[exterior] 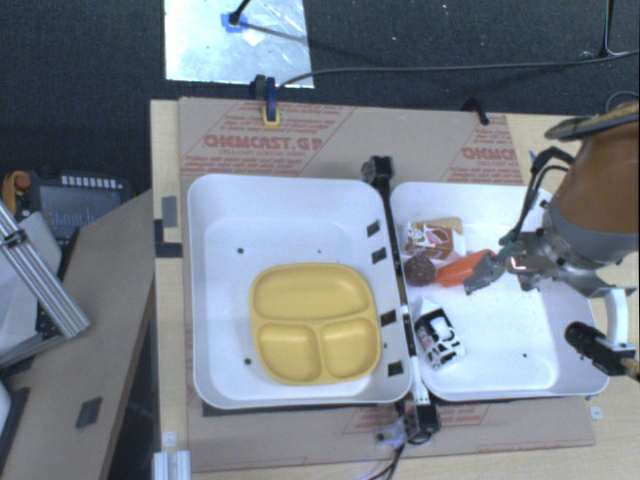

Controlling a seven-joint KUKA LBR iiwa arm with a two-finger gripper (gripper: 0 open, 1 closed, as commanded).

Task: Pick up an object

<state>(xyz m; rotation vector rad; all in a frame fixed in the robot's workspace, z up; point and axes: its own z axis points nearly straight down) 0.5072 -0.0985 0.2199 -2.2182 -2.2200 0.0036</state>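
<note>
Tool over the right bin, reaching for the orange piece.
I saw the tool (492, 271) at mid-right of frame, touching the orange carrot-like object (462, 268); I couldn't tell its grip state. I judged a centred, slow descent best, avoiding the snack packet (432, 236) nearby.

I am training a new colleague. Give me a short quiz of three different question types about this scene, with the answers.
1. True or false: the yellow tray lies in the right bin.
2. Which thing is nearest the gripper? A) black-and-white object B) orange object C) snack packet
3. Fill in: the dark round object lies in the ___ bin.

Key: 1 false, it lies in the left bin; 2 B; 3 right.
</note>
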